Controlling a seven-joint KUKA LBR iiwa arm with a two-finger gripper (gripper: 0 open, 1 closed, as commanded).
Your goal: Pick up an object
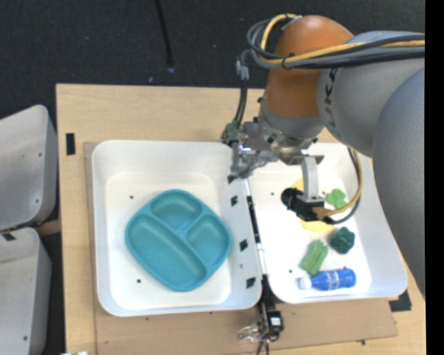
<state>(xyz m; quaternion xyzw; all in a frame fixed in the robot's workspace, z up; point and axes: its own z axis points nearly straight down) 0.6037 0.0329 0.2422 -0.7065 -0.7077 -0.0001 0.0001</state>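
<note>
Left of our end effector (242,156) lies a blue plate (179,239). We cannot tell if it is spread or shut. Right of it sit a green block (314,257) and a blue bottle (327,279). We guess we are reaching now; next we must drop onto one.

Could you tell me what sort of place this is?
Probably a robotics lab: a grey arm reaches over a wooden bench bearing two white bins, the left bin holding a teal tray, the right bin small items such as a blue bottle.

Blue bottle (326,279), green toys (315,257) in right bin (370,224)
</note>
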